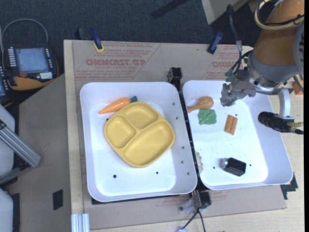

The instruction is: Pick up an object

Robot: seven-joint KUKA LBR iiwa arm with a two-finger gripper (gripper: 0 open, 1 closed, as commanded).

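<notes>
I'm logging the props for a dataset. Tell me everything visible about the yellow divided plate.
The yellow divided plate looks like matte plastic, rounded, with three compartments: two smaller ones toward the far side and one larger one toward the near side. It lies flat, right way up, turned at an angle, in the left bin. The carrot lies along its far-left rim, seemingly touching it.

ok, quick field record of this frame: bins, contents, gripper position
left bin: yellow divided plate; carrot touching the plate's far-left edge
right bin: tan pear-shaped toy, green piece, orange block, black block
gripper: over the right bin's far end, beside the tan toy
held: nothing seen between the fingers
</notes>
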